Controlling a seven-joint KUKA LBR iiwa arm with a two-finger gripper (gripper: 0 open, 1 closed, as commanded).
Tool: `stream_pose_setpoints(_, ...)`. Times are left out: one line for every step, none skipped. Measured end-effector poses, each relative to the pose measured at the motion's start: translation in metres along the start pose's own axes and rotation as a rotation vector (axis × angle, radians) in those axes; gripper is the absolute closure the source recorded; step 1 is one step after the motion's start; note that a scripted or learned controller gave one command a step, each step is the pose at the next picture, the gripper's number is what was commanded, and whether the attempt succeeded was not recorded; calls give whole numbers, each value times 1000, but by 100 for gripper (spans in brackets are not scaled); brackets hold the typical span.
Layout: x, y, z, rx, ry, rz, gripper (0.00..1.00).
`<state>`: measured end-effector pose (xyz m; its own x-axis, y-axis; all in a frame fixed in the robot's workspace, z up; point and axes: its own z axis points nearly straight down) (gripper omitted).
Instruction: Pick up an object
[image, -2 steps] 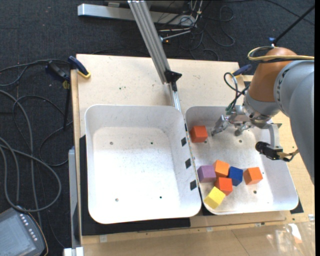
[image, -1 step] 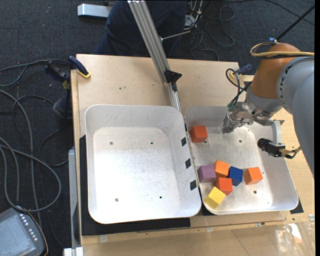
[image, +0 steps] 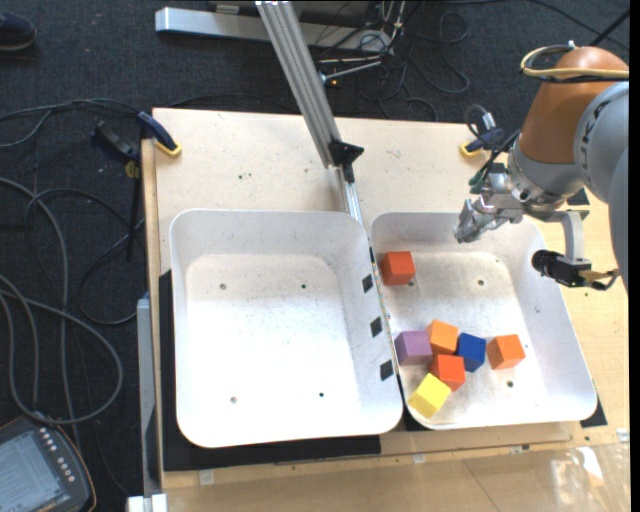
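Note:
My gripper hangs over the back edge of the right bin, pointing down and to the left, with nothing seen between its tips. An orange-red cube sits alone near the bin's back left, to the gripper's lower left. Toward the front lies a cluster: a purple cube, an orange cube, a blue cube, a red-orange cube and a yellow cube. Another orange cube rests just right of the blue one.
The left bin lies beside the right one, their rims meeting at the middle. A slanted metal rail runs from the top down to the bins' junction. Clamps sit at the board's back corners. Cables lie on the floor at left.

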<state>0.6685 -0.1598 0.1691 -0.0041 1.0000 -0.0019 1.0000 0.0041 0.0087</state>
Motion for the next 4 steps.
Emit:
stream_pose_setpoints(0,10,-47,0,0,0,100)
stream_pose_setpoints(0,12,-102,0,0,1,100)
stream_pose_setpoints(46,-4,-98,9,3,-2,100)
stream_pose_setpoints(104,-6,-101,9,4,-4,100)
